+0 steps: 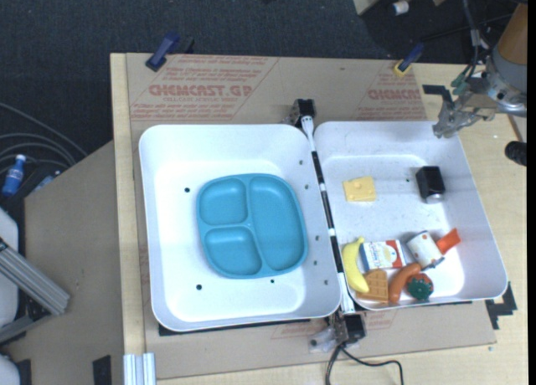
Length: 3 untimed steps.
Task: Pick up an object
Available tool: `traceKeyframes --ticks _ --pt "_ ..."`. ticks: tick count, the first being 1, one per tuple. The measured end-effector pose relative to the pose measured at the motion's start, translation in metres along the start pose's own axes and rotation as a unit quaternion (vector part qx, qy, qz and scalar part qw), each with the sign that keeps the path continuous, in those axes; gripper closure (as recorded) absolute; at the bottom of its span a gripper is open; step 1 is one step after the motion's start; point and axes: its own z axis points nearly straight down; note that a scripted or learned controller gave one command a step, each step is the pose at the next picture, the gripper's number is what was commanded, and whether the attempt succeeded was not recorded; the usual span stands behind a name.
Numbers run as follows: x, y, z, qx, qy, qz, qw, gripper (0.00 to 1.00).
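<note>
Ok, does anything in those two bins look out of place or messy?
Nothing is spilled or broken. The blue plate lies flat in the left bin. The right bin is lopsided: the banana and other toy food are heaped in its near corner, while the cheese slice and black block lie apart.

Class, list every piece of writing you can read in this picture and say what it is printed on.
"CHEMCAST GP" in red, on the brown board under the left bin.
More red print on the board's right part: too blurred to read.
Label on the small carton in the right bin: too small to read.
</note>
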Motion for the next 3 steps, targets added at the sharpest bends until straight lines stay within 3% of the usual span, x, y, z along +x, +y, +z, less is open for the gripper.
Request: traceKeyframes --ticks 1,3 --pt "0.0001 -0.0002 -0.0473 0.000 0.000 0.000 1.0000 1.00" --pt "0.0005 -0.0007 -0.0437 0.002 0.001 0.000 1.0000 1.00"
